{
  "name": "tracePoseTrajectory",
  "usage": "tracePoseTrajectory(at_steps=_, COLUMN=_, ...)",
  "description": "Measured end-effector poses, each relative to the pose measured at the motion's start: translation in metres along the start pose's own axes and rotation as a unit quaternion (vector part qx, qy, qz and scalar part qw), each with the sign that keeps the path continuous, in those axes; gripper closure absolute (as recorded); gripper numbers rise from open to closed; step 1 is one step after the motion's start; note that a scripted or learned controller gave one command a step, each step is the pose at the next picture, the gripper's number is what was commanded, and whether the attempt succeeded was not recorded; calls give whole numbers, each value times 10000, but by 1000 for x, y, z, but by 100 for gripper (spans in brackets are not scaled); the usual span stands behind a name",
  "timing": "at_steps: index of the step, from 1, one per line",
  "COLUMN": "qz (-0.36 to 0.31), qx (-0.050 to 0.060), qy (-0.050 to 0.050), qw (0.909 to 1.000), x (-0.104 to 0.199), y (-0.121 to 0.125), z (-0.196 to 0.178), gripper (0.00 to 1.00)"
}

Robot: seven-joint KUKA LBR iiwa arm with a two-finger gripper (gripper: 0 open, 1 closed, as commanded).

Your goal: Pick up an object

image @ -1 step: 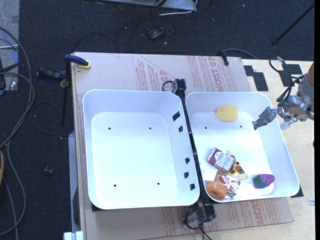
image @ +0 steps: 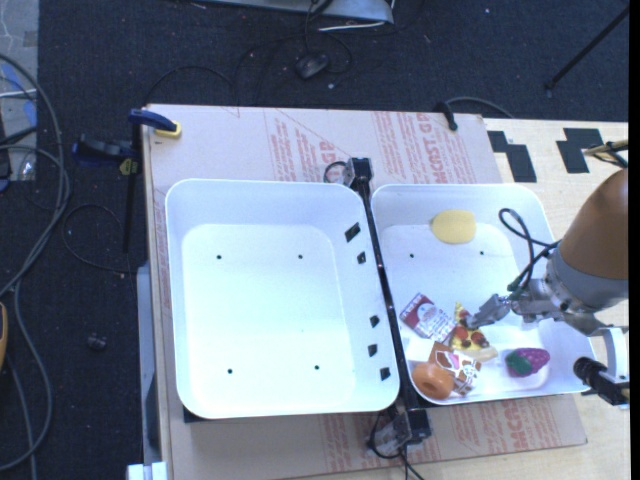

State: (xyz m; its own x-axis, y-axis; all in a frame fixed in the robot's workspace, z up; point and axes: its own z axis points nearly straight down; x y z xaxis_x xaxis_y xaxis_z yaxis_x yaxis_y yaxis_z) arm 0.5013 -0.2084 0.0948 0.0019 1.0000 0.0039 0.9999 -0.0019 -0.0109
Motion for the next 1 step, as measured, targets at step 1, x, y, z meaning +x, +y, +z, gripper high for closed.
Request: tracePoseTrajectory(at_steps=1, qz=-22, qx=-60, qy=-22, qw=10000, x=-13, y=94, z=2, gripper=0)
